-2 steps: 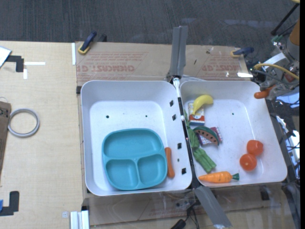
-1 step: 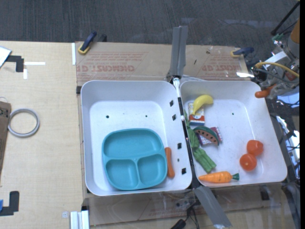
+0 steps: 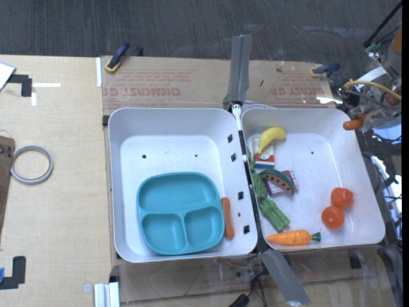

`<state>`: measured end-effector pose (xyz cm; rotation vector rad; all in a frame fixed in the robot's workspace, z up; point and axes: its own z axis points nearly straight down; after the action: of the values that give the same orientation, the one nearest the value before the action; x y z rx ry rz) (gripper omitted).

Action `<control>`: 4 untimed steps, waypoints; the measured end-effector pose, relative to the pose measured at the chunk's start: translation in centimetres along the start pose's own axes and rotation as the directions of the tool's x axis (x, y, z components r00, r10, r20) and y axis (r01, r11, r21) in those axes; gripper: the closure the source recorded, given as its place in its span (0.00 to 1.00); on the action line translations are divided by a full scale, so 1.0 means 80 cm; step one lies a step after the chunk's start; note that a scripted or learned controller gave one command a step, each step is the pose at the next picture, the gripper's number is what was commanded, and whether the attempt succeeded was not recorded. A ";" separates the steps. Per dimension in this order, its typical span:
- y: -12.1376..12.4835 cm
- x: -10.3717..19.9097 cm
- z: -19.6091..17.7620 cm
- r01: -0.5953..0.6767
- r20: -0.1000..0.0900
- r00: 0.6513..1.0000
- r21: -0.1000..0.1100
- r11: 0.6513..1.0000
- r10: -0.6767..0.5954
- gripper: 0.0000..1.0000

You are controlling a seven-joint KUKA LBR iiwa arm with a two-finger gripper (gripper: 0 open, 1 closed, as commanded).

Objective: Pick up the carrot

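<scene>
There — carrot [image 3: 293,238] untouched, right bin [image 3: 308,171].

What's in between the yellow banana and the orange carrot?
In the camera view, a watermelon slice and green pea pods lie between the yellow banana and the orange carrot.

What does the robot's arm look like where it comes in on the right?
At the right edge the arm looks like a cluster of grey and white parts. A yellow cable loops over it, and a small orange piece juts out at its lower left. Finer detail is too blurred to tell.
</scene>
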<state>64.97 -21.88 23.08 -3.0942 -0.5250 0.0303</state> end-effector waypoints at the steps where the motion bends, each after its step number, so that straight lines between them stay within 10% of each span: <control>1: -0.004 0.000 0.065 -0.131 -0.014 0.991 -0.002 0.991 0.131 1.00; 4: -0.005 0.000 0.037 -0.117 -0.003 0.993 0.000 0.993 0.117 1.00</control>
<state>64.77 -21.49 20.12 -3.1203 -0.3436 0.0263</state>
